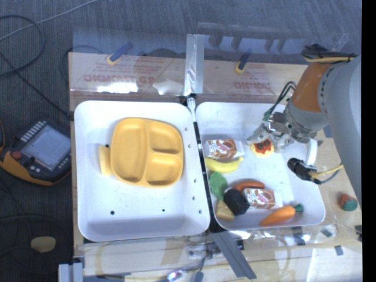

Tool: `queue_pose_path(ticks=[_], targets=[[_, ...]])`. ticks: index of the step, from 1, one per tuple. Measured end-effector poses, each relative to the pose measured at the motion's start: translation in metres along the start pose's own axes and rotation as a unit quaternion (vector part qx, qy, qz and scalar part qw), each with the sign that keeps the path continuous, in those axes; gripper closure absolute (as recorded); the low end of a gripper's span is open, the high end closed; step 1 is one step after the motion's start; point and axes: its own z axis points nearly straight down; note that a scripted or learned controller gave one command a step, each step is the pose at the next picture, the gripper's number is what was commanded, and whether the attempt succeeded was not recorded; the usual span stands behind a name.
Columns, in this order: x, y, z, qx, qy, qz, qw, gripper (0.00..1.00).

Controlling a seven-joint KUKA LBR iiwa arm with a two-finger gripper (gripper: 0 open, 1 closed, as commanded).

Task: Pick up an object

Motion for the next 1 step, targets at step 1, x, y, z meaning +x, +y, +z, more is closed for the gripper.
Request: queue_pose_path(ticks=[1], targets=[[-0.0095, 0.0229, -0.07, 0.007, 0.0, -0.077, 0.997, 1.0]])
